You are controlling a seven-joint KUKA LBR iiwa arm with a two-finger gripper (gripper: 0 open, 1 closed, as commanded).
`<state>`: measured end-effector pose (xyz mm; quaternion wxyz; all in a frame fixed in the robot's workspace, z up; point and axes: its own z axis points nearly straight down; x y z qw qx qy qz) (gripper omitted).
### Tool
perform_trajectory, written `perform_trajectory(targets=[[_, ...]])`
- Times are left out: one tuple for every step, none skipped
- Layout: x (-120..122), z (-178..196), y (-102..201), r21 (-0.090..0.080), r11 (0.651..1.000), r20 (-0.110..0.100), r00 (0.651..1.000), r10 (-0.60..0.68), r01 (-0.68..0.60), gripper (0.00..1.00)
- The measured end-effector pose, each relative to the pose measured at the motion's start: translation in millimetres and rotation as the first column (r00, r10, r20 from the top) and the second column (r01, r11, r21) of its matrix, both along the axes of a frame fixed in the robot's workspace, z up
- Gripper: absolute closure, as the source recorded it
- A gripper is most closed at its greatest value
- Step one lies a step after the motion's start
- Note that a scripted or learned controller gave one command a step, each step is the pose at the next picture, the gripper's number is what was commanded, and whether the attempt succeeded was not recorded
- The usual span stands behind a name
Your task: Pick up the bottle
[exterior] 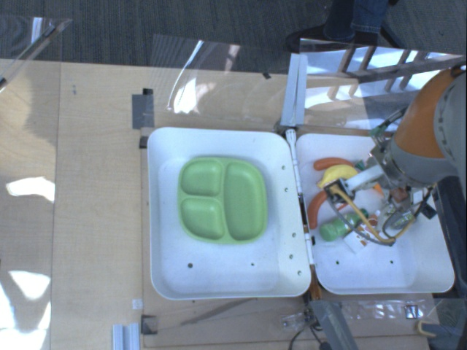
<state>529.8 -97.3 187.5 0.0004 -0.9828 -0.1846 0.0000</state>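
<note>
A small green bottle (333, 230) lies on its side near the left wall of the right bin (379, 277). My gripper (395, 217) hangs low over the middle of that bin, to the right of the bottle and apart from it. Cables and the wrist body crowd around it. The grey arm with its orange band (432, 115) reaches in from the right edge.
A yellow banana-like toy (340, 172), an orange piece (331, 163) and a curved red piece (317, 205) lie in the right bin's upper left, close above the bottle. The left bin (168, 268) holds a green divided plate (222, 199). A clear screen stands behind the bins.
</note>
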Motion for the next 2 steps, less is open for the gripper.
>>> perform_trajectory(targets=[[11, -68, 7, -0.018, 0.948, 0.028, 0.948, 0.318, -0.317, 0.00], [-18, -76, 5, -0.042, 0.952, 0.073, 0.950, 0.304, -0.302, 0.00]])
